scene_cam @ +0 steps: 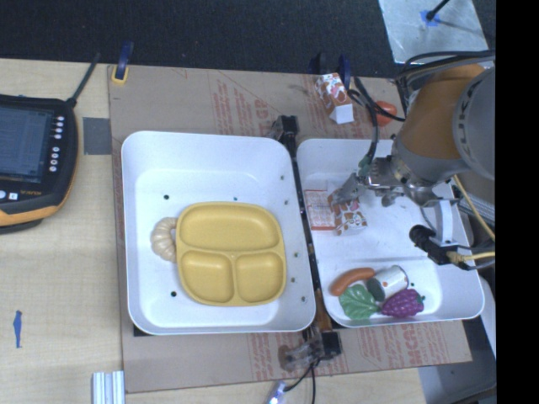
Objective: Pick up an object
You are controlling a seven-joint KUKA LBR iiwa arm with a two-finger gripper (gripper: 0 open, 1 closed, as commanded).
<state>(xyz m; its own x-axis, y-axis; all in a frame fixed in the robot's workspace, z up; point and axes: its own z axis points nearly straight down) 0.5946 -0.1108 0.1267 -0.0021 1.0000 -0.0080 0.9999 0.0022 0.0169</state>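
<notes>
My gripper hangs over the upper left part of the right bin. Just below and touching or nearly touching it lies a small red and white carton, beside a flat red-printed packet. Along the bin's near side lie an orange sausage, a green leafy toy, a small silver can and a purple bunch of grapes. The grey arm with its orange band reaches in from the right.
The left bin holds a yellow divided plate and a beige ridged object at the plate's left. A small carton lies on the cardboard behind the bins. A tablet sits far left.
</notes>
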